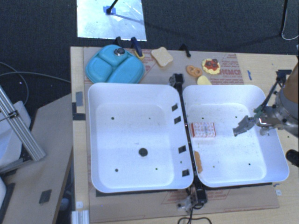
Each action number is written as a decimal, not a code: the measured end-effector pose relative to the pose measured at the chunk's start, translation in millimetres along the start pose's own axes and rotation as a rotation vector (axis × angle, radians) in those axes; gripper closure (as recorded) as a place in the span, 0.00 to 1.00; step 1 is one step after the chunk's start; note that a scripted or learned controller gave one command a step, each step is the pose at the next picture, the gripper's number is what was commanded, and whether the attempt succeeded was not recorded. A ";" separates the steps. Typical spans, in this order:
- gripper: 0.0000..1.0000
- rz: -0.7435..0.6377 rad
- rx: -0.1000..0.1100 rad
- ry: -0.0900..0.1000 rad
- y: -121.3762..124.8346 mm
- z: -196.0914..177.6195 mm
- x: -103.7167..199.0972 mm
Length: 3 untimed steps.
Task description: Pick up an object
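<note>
The right bin (268, 169) holds a small white box with red print (203, 129) near its left wall. A thin orange piece (198, 161) lies by the divider further forward. A small dark round object (143, 151) rests on the floor of the left bin (100, 125). My gripper (253, 128) hangs over the right half of the right bin, to the right of the box and apart from it. Its fingers (242, 126) stand apart, open, with nothing between them.
Behind the bins on the bench lie a blue divided dish (114, 65), a toast slice (162, 56), a pretzel (193, 70), a small round pizza toy (211, 66) and a yellow piece (203, 80). Black clips (180, 120) line the divider between the bins.
</note>
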<state>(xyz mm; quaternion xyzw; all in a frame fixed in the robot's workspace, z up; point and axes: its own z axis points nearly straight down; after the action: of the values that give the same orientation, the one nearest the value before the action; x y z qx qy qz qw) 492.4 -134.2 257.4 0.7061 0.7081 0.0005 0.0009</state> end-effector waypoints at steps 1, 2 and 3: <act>0.00 -0.006 0.012 0.005 11.7 130.7 53.5; 0.00 -0.002 -0.003 0.000 68.0 173.5 29.3; 1.00 0.001 -0.013 -0.005 69.0 158.5 28.1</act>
<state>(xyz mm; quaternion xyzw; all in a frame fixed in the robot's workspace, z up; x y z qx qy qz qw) 561.6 -106.0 99.0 0.7064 0.7077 0.0033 0.0072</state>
